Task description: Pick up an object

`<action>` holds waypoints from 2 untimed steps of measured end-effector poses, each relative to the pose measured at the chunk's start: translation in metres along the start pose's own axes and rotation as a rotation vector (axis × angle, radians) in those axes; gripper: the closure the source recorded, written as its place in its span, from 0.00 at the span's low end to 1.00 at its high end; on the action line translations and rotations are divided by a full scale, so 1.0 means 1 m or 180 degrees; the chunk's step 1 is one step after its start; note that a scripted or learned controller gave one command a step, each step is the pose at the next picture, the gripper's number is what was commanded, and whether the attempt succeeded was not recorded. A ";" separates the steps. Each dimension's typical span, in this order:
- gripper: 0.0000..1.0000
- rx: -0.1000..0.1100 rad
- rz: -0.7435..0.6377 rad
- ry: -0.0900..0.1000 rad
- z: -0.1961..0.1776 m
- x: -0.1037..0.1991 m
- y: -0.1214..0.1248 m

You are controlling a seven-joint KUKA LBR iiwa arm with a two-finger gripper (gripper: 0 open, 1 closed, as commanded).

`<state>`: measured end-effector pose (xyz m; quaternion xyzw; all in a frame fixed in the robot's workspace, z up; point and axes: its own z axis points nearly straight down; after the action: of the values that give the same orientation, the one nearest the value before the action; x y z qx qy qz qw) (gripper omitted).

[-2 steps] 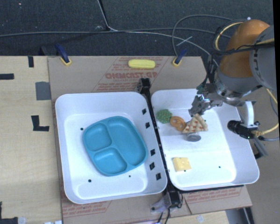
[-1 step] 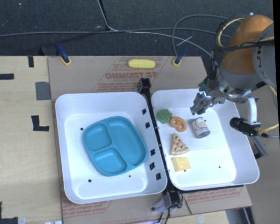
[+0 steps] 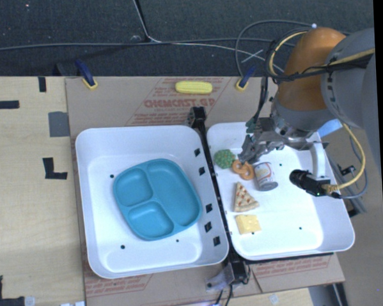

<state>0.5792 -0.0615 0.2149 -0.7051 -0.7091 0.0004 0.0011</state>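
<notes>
hand over orange piece — right bin, left edge

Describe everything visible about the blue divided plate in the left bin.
The blue divided plate is a light blue, rounded-rectangle tray, plastic by its look, with three compartments: two side by side at its upper end and one across its lower end, split by raised ridges. It lies flat and right side up on the floor of the left white bin, near the middle, turned at a slant to the bin's walls. All three compartments hold nothing, and only the bin floor touches it.
</notes>
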 end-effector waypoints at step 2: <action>1.00 0.0000 -0.0003 0.0001 -0.015 0.106 -0.045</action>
<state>0.5334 0.0438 0.2298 -0.7048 -0.7094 0.0003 0.0012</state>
